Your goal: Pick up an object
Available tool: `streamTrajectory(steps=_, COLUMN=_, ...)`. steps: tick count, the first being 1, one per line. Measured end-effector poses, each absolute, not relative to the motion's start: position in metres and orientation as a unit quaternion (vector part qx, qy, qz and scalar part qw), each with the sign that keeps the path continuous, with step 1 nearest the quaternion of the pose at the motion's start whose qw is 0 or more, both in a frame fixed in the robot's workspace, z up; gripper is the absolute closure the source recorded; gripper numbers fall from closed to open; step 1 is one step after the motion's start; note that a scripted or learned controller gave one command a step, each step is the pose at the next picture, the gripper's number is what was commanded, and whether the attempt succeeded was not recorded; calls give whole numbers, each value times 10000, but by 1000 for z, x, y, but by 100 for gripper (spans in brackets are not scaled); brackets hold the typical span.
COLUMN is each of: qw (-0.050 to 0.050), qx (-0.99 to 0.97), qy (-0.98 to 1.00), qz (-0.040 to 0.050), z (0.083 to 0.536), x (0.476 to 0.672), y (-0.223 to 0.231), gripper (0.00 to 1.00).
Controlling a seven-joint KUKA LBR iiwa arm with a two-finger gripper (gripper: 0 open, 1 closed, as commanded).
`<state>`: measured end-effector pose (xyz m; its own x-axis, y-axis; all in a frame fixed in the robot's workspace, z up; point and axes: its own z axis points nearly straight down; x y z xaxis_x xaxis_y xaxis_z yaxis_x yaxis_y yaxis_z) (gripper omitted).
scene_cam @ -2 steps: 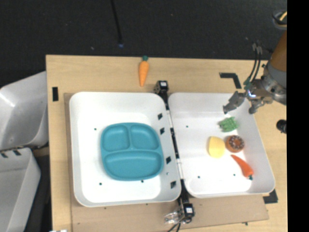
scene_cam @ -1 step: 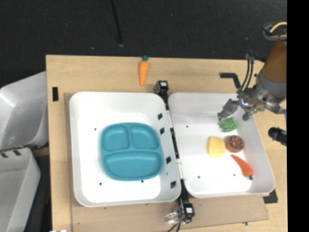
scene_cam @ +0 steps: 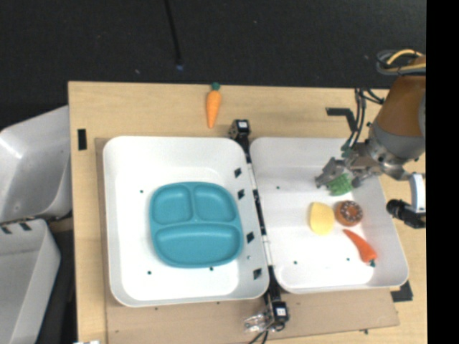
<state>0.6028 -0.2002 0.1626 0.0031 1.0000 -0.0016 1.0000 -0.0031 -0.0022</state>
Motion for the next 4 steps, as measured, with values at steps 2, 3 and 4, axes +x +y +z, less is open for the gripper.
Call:
streamTrajectory(steps=2, qw=-29, qx=-7069, qy=-7073, qz=-12, z=224, x=599, y=-199, gripper=100)
streamTrajectory(steps=3, qw=-32, qx=-7065, qy=-7077, qz=-12, z=275, x=600, y=-201, gripper=100)
streamTrajectory(steps=4, qw=-4, qx=-7057, qy=-7085, qz=2, z=265, x=589, y=-160, gripper=100)
